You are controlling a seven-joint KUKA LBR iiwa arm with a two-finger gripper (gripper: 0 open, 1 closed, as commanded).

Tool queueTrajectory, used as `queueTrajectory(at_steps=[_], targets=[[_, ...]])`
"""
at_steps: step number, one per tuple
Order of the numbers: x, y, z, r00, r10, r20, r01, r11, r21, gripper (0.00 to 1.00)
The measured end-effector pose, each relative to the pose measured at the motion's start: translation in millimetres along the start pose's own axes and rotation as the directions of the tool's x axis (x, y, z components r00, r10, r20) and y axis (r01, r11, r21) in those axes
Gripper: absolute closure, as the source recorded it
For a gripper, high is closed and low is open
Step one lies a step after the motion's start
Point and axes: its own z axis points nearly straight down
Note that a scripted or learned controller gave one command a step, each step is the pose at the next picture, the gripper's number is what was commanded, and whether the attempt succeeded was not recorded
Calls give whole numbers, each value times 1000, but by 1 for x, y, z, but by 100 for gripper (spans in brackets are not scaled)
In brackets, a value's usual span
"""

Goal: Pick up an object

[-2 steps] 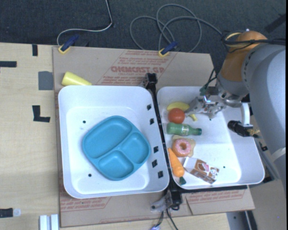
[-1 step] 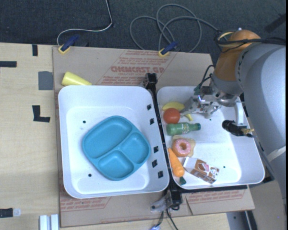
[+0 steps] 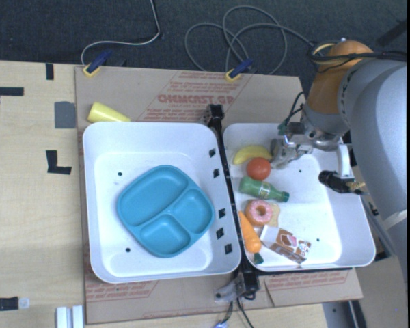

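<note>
Where the grey arm comes in from the right, its orange band sits above the wrist and the gripper hangs low over the upper part of the right bin. Whether the gripper is wide or narrow cannot be told from this slanted view, and nothing can be seen held in it. Just to its left lies a red tomato, touching or nearly touching a yellow banana that curves along the bin's upper left corner. Below the tomato a green bottle lies on its side, pointing right. Under that sits a pink-iced doughnut, and beside it, along the left wall, an orange carrot with its green end toward the bottom. A small brown and white packet lies near the bin's lower edge, just right of the carrot.

The left bin holds a blue divided plate, set at a tilt in its middle. Both bins rest on a cardboard sheet held by blue and yellow clamps. A yellow object lies on the cardboard just above the left bin's upper left corner. Grey cables loop over the dark floor beyond the bench.
</note>
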Motion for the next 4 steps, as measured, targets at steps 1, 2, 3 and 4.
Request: queueTrajectory(at_steps=[1, 2, 3, 4], targets=[[1, 0, 0, 1000, 1, -1, -1, 1000, -2, 0], [-23, 6, 10, 1000, -11, -27, 10, 1000, -10, 0], [-49, 7, 6, 1000, -12, -23, 11, 1000, -19, 0], [27, -11, 6, 1000, -16, -11, 16, 998, -59, 0]])
